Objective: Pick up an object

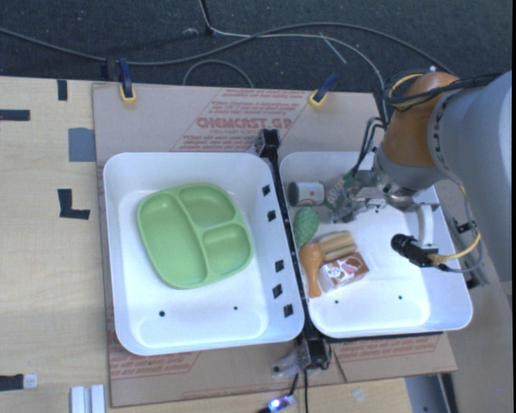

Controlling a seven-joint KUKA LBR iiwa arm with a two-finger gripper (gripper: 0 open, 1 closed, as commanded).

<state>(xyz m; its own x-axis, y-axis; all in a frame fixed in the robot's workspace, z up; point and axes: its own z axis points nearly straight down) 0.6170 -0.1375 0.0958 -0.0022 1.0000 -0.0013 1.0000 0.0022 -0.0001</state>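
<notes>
My gripper [346, 200] is low in the right bin [413, 312], near its back left part, under the grey arm with the orange band [413, 119]. Just left of it lies a small grey and white can [307, 193]. In front of the can sits a green, pickle-shaped toy [306, 224]. Further forward, along the bin's left wall, lie an orange carrot-like piece [310, 269], a tan bread roll [337, 244] and a red and white packet [345, 272]. I see nothing held in the gripper.
The left bin [129, 317] holds a green divided plate [194, 233]. A black divider [279, 231] runs between the bins. A black fitting with a yellow cable [417, 251] hangs over the right bin's right half. Cables trail across the dark floor behind the bench.
</notes>
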